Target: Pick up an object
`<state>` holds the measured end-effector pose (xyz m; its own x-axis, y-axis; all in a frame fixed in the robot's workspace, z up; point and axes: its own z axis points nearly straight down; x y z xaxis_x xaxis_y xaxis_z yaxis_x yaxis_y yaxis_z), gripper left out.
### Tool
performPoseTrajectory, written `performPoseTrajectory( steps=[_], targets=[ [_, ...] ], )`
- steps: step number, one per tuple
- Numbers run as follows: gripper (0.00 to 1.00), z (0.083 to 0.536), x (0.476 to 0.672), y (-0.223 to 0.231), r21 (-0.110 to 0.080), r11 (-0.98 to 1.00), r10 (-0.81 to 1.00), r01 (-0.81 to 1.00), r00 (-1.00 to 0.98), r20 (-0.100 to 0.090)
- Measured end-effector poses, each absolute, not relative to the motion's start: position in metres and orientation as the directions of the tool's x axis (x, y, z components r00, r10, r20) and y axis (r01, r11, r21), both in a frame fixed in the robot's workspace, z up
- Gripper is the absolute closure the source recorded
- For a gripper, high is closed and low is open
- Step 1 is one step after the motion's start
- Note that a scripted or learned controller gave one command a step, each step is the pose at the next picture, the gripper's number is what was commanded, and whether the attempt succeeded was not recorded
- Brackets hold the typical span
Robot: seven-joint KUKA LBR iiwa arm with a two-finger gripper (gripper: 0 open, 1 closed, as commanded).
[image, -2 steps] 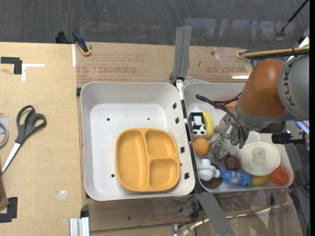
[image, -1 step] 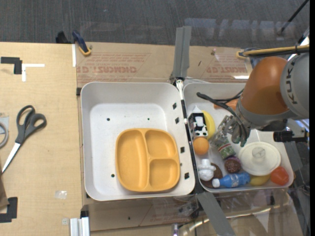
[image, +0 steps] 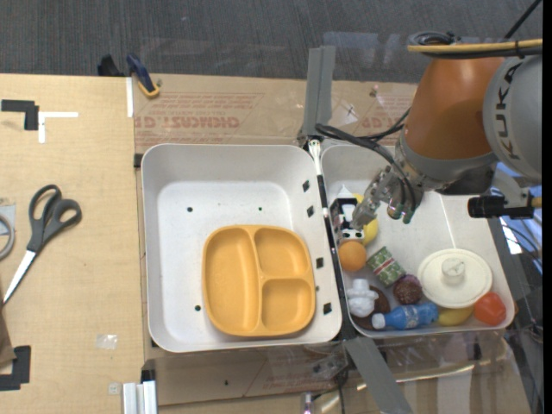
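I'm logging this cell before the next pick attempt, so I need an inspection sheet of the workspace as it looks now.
Surface: wooden bench; left bin holds a yellow divided plate.
Job's things: right bin crowded: orange ball, white lidded pot, blue bottle, green can.
Clutter: scissors on bench.
Grippers: pincer hangs over right bin; hold not discernible.
Cables: black cables by wrist.
Surroundings: dark carpet.
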<state>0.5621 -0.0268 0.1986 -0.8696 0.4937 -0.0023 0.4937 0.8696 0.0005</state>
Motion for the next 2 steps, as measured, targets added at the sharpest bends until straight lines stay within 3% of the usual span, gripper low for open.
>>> performPoseTrajectory(
  steps=[1,2],
  targets=[
    [1.00,0.265,0.609,0.004,0.000,0.845,0.534,0.534,-0.845,-0.003],
    [1.00,0.322,0.573,-0.083,0.000,0.892,0.453,0.453,-0.892,-0.004]
  ],
)
